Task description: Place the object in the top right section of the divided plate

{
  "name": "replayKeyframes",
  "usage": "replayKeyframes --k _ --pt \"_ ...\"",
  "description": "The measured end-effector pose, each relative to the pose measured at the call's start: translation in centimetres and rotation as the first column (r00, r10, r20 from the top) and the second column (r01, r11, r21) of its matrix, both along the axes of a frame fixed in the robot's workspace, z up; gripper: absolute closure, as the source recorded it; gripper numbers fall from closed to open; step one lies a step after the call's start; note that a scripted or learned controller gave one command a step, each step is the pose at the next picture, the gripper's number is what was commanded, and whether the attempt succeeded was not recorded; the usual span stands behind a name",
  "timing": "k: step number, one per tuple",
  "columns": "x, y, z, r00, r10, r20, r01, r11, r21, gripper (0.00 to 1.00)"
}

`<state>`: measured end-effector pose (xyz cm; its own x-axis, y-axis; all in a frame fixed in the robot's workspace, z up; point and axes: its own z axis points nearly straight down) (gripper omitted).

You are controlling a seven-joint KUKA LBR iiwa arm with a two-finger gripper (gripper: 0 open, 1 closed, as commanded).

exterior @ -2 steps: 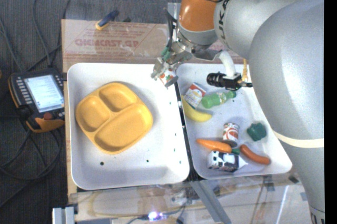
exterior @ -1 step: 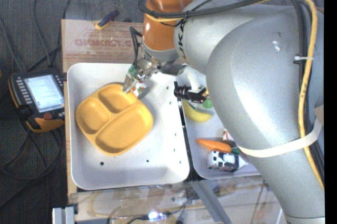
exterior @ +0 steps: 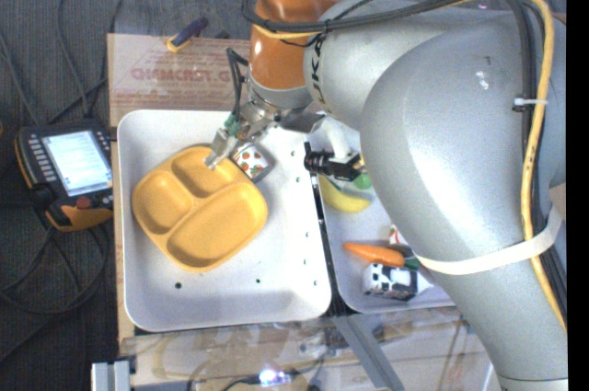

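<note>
The gripper hovers over the yellow divided plate at its one o'clock rim; I cannot tell its state. A small white patterned block sits just beside that rim at two o'clock, seemingly outside the compartments.

- The arm enters from the right and spreads across the upper right of the view as one broad grey link.
- Black cables and a yellow hose run along its top and down its right side.
- The orange band sits above the wrist, at the top centre of the view.
- Below the band the wrist narrows and tilts down toward the left.
- The gripper points down and to the left, its slim fingers close together at the tips, though whether they are parted cannot be told.
</note>
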<state>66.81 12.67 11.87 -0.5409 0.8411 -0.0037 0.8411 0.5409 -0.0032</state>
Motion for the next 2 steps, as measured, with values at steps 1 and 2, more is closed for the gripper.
replayKeyframes --k 1,2 --pt "0.4 -0.2 1.5 1.000 -0.001 0.017 0.001 1.000 -0.002 1.00" --pt "-1.9 -0.3 0.2 0.952 -0.303 0.056 0.302 0.953 0.026 1.00"
